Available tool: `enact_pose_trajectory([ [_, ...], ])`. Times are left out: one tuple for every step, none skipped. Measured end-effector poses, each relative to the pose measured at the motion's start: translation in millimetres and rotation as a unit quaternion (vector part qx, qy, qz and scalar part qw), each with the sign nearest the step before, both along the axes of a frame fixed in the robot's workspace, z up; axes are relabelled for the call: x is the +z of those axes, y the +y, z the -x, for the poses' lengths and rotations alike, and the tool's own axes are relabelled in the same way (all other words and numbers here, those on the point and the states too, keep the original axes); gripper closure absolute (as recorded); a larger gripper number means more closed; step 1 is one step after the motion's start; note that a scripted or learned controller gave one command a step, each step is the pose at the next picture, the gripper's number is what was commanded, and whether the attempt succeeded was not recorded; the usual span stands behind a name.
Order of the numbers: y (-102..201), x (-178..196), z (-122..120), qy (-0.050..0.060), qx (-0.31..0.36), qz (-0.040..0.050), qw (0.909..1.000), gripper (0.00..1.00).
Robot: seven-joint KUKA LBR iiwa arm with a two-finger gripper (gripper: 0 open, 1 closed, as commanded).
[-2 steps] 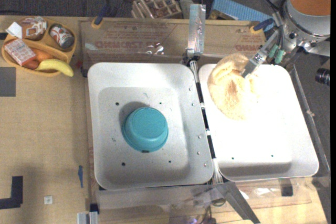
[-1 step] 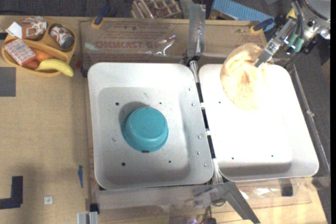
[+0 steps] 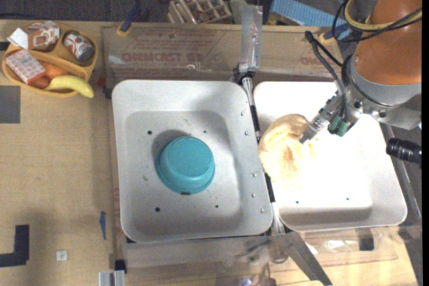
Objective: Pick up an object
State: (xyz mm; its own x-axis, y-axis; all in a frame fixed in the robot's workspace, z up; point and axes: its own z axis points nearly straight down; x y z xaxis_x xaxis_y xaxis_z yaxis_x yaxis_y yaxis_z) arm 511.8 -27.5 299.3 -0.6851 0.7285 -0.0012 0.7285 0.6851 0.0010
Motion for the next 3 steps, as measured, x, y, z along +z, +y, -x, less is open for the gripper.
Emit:
enact_pose_trajectory([
  [-0.5, 0.5, -0.2, -0.001, -0.001, 0.0, 1.0, 0.0],
  [-61.8, -111.5, -15.3, 0.0, -0.089, -0.0003, 0.9961, 0.0],
  [-64.3, -114.2, -34.3, -0.002, -0.128, 0.0, 0.9918, 0.0],
])
